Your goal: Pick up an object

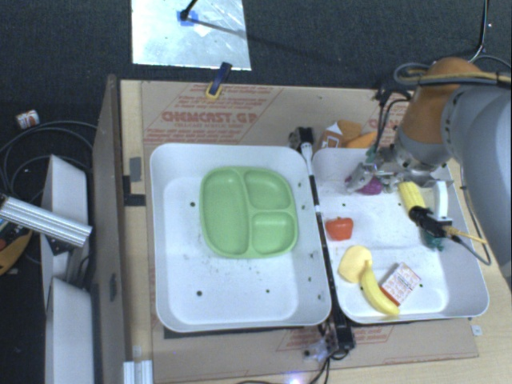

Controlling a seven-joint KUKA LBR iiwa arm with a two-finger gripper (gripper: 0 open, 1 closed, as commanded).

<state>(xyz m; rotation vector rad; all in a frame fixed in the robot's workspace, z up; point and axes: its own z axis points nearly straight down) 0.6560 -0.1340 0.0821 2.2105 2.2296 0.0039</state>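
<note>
In the right bin [460,298], my gripper [371,172] hangs low over the far left part, reaching in from the right. A small purple object [369,187] lies directly under it, partly hidden by the gripper; whether they touch is unclear. Further forward in the same bin are a small red-orange fruit [339,228], a yellow banana [376,290] with a yellow lump [354,262] at its top end, and a red-and-white packet [401,282].
The left bin [176,294] holds a green divided plate [246,212]. An orange and white object [346,134] sits behind the right bin's far rim. The divider between the bins [318,230] runs close to the red-orange fruit.
</note>
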